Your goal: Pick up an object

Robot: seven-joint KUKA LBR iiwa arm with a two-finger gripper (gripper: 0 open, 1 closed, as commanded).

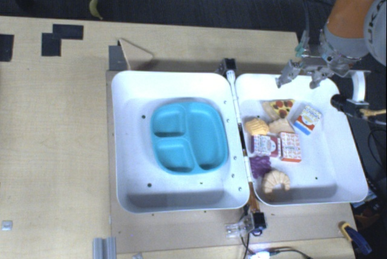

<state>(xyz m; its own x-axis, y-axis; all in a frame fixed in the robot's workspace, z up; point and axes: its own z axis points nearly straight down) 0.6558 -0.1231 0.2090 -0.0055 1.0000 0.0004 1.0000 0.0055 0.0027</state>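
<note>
The tool (300,75) hangs over the far rim of the right bin (344,158), at about one o'clock from the middle of the view. Its two fingers (285,78) are spread fairly wide apart, and nothing sits between them; they touch none of the objects.

There are two white bins on the surface (54,149). The left bin (130,131) holds one blue divided tray (188,136) with three compartments. The right bin holds a loose cluster of seven small items, as best I can count at this coarse resolution. One pizza slice toy (279,108) lies nearest the tool, at roughly seven o'clock from it and just apart from the fingertips. One white carton with a red and blue print (307,119) lies at about five o'clock from the tool. One yellow ridged piece (256,126) and one pale bread-like piece (281,126) lie beside each other below the pizza slice. Two small red and white boxes (277,146) sit side by side further down, near the middle of the bin. One purple bunch, possibly grapes (260,163), lies against the bin's left wall, and one croissant toy (276,180) rests closest to the near wall, at six o'clock from the tool and well apart from it.
</note>
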